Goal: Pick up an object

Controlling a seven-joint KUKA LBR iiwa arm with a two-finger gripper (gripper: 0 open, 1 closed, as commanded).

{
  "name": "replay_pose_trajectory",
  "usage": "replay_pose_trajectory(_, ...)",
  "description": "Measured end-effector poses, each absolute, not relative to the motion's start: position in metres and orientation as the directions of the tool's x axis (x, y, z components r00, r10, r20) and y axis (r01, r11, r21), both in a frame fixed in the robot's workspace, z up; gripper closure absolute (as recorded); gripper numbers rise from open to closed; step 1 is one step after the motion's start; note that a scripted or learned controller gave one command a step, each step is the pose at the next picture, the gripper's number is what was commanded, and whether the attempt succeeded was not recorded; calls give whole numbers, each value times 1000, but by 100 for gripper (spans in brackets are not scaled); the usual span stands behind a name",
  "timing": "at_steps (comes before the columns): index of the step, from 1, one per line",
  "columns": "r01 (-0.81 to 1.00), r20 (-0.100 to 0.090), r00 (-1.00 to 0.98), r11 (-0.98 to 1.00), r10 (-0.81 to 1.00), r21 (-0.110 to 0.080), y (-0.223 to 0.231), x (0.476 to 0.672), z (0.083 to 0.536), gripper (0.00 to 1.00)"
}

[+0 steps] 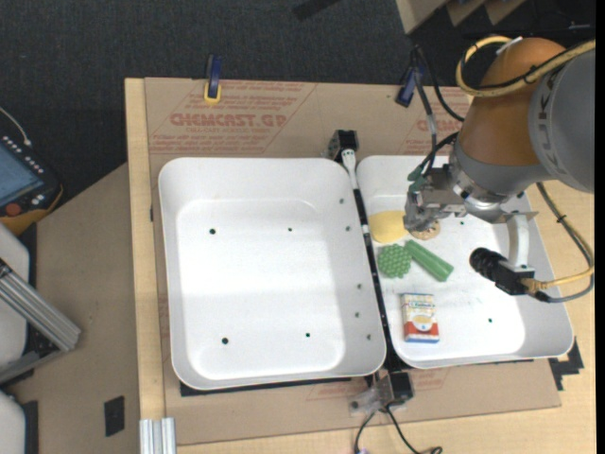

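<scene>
The desk holds two white bins side by side. The left bin is the big one. The right bin has the things in it. The grey and orange arm reaches in over the right bin. Its hand sits low, just beside a yellow lump; I cannot tell how the hand is set. A green brush lies just below them. A small red and white box lies nearer the front.

bins: glossy white plastic | bench board: matt brown cardboard
</scene>
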State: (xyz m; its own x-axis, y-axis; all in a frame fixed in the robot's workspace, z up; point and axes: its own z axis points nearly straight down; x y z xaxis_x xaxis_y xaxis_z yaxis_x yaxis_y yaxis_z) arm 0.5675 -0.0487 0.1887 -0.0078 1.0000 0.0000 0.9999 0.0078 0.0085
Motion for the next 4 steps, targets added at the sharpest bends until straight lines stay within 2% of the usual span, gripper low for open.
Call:
replay_pose_trajectory(1, 1000, 1, -3, 3, 1000, 4, -27, 509, 262, 100)
replay_pose_trajectory(2, 1000, 0, -6, 6, 1000, 17, 0, 549, 368, 100)
replay_pose_trajectory(3, 1000, 3, -9, 9, 1000, 7, 66, 519, 409, 100)
replay_pose_trajectory(4, 1000, 4, -10, 10, 1000, 7, 136, 488, 451, 100)
